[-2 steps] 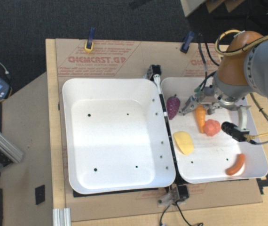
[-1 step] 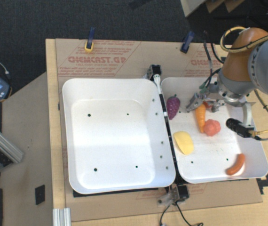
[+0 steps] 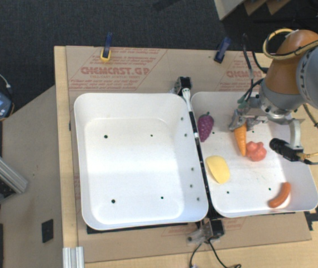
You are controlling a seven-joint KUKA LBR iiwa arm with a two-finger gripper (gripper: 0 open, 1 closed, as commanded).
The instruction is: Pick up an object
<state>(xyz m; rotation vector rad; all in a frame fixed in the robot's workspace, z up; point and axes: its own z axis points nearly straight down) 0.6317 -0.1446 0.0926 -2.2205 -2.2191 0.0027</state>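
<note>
Your claw [image 3: 244,121] hangs low over the right bin [image 3: 309,186], near its far edge, right above the upper end of the orange carrot [image 3: 240,140]; you cannot tell how it is set. The carrot lies beside a pink-red fruit [image 3: 255,151], touching it. A purple grape bunch [image 3: 205,126] sits by the bin's left wall, a yellow lemon [image 3: 218,169] lies nearer the front, and a sausage [image 3: 279,195] rests at the front right corner. The left bin [image 3: 92,108] stands alongside on the table [image 3: 64,149].
</note>
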